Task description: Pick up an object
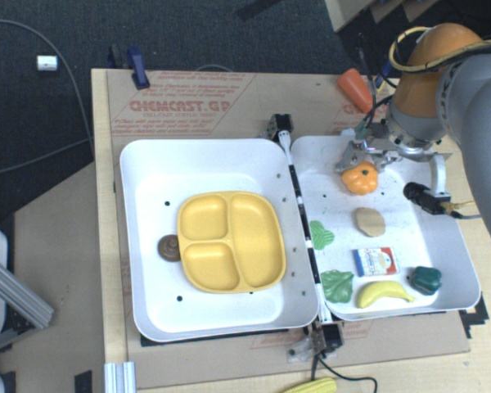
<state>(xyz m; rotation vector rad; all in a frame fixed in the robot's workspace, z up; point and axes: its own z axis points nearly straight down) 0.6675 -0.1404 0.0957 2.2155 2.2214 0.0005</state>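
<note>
The two-finger gripper (362, 159) sits in the upper right of the frame, at the end of the grey arm with its orange band (425, 72), lowered over the far end of the right white bin (450, 244). Directly beneath it is a small orange pumpkin-shaped toy (361, 179). The metal fingers appear to straddle the top of that toy, but how wide they stand cannot be told from this slanted view, nor whether they are pressing on it.

Further down the same bin lie a tan, pebble-like oval lump (370, 221), a small blue and white carton (375, 261), a yellow toy banana (384, 294), a dark green pepper-shaped toy (425, 279), and two green leafy pieces, one near the bin's left wall (321, 236) and one at its lower left (337, 285). The left white bin (147, 219) holds a yellow plastic divided plate (230, 241) with a brown round disc (169, 247) touching its left edge.

The step in hand looks like the grasp itself: the tool is down at the pumpkin, not travelling. The next move would call for a firm close around the rounded body and a straight lift. A round, smooth toy could easily squirt sideways out of the fingers.
</note>
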